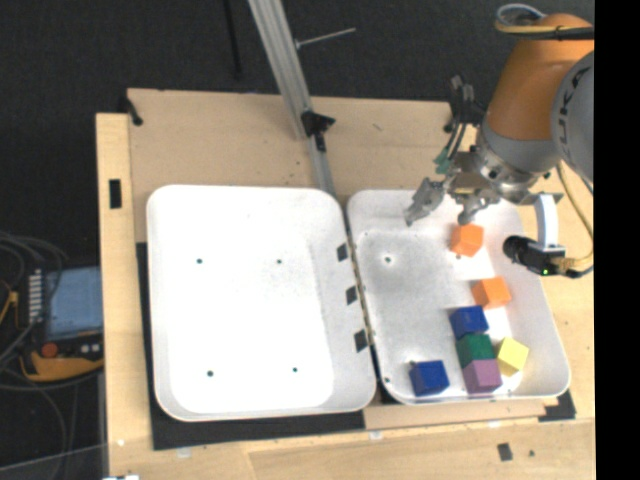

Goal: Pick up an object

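Tool over right bin's far end, fingers spread wide, nothing between them, orange cube just beside one fingertip, other blocks clustered along bin's right side and near corner.

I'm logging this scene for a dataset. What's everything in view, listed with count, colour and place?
Bins: 2, white, side by side on the bench; left bin, right bin.
Orange cubes: 2, right bin; one under the pincer, one lower right.
Blue cubes: 2, right bin; one near the front edge, one by the green.
Green cube: 1, right bin.
Purple cube: 1, right bin front.
Yellow cube: 1, right bin, right side.
Arm: 1, grey and orange, from the right.
Pincer: 1, above the right bin's back.
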`<state>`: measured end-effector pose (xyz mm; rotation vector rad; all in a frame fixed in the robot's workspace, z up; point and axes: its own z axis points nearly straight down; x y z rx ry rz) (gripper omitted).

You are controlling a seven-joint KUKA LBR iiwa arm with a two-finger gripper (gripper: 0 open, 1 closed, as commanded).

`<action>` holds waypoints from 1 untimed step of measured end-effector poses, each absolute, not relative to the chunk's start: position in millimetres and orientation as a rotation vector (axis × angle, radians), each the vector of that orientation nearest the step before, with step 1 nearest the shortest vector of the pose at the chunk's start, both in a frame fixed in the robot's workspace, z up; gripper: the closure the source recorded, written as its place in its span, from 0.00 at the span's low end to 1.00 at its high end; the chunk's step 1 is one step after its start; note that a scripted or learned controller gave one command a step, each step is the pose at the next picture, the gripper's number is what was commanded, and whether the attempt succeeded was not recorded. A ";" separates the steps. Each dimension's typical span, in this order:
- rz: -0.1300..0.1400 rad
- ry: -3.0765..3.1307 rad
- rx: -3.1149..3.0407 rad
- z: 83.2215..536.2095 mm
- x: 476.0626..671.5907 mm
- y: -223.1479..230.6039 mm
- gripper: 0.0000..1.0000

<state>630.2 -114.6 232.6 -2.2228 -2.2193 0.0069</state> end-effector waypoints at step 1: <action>0.007 -2.218 -2.224 188.2 634.7 -112.0 0.00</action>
